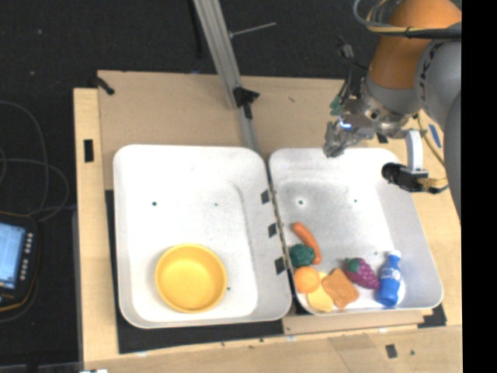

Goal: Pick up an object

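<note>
Over the far edge of the right bin [404, 231], the claw [336, 148] hangs with nothing in it; how far open, I cannot tell. Toy food [342, 274] clusters in that bin's near corner, and a yellow bowl [191, 277] sits in the left bin [178, 185].

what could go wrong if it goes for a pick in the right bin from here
The gripper hangs over the right bin's far edge, away from the toys. The carrot, orange, grapes and blue bottle crowd the near corner, so a grasp may catch two things, push one against the wall, or close on nothing.
</note>
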You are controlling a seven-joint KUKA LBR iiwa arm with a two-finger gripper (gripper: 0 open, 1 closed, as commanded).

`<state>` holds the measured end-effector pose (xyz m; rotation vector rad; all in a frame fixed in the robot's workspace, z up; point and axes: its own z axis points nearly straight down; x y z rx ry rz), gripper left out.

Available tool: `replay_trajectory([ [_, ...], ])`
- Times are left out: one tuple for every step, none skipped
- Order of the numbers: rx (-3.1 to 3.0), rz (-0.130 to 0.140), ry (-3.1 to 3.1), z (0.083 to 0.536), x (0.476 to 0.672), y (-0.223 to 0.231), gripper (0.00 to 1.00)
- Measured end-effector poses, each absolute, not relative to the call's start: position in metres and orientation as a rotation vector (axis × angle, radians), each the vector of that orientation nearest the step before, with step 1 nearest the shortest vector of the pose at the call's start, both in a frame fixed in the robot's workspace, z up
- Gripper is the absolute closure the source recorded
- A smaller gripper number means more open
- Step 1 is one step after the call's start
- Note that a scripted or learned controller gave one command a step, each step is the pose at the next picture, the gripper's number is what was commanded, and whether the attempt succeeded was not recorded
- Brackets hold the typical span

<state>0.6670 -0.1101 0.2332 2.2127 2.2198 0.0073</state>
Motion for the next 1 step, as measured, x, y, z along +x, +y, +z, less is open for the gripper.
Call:
replay_trajectory([
  [2.219,-0.004,2.222,0.2083,0.6671,-0.1115,1.00],
])
